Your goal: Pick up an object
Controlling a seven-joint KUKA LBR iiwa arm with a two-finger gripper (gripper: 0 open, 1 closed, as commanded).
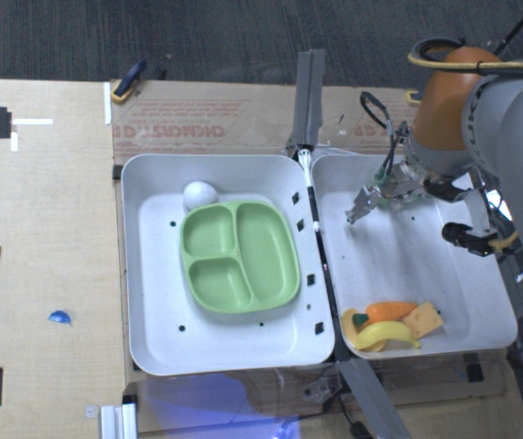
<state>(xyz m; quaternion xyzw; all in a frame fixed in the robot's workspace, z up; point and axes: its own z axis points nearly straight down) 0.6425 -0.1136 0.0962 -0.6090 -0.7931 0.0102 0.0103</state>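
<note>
Gripper: the grey metal two-finger gripper (360, 207) hangs low over the upper left part of the right-hand shallow white plastic bin (481, 291); whether it is spread or pressed together cannot be told from this slanted view, and nothing is seen in its grasp.
Arm: the grey KUKA arm with the orange band (449, 99) reaches in from the right, cables looping around its wrist.
Right bin, near corner: a yellow plastic banana (382, 337), an orange toy carrot (388, 312) and a tan sponge-like block (423, 320) lie bunched together, touching one another, well apart from the gripper.
Left bin: the second shallow white plastic bin (152, 273) holds a pale green three-compartment plastic tray (240, 256) near its middle.
Beside the tray: a small white ball (199, 193) rests against the tray's far left corner.
Bench: a light wooden bench top (42, 227) carries both bins, with a small blue object (58, 317) lying on it to the left of them.
</note>
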